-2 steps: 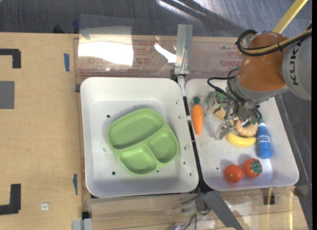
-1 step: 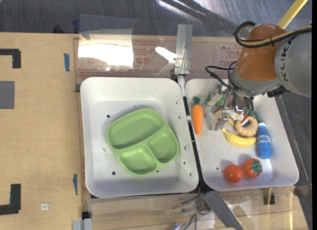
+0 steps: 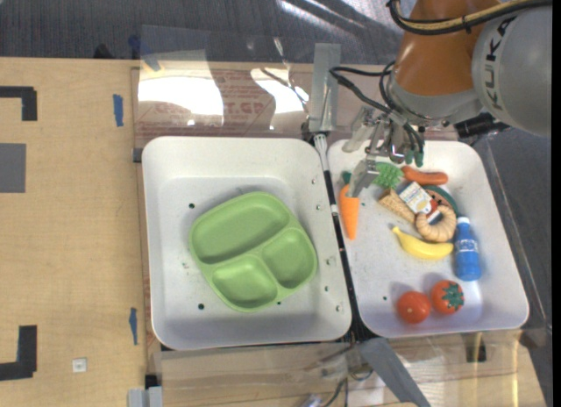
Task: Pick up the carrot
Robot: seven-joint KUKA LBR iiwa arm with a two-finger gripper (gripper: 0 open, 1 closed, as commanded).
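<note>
The carrot (image 3: 350, 214) is orange with a green top. It lies along the left wall of the right bin (image 3: 500, 309), pointing toward the front. My gripper (image 3: 375, 158) hangs just behind and to the right of the carrot's green end, at the back of that bin. It is open, with nothing between its fingers. One fingertip (image 3: 363, 174) reaches down close to the carrot's top; I cannot tell whether it touches.
Crowded beside the carrot in the right bin are a sausage (image 3: 426, 177), a banana (image 3: 422, 246), a blue bottle (image 3: 467, 253), a tomato (image 3: 413, 307) and a strawberry (image 3: 448, 296). A green divided plate (image 3: 253, 249) sits in the left bin (image 3: 166, 168).
</note>
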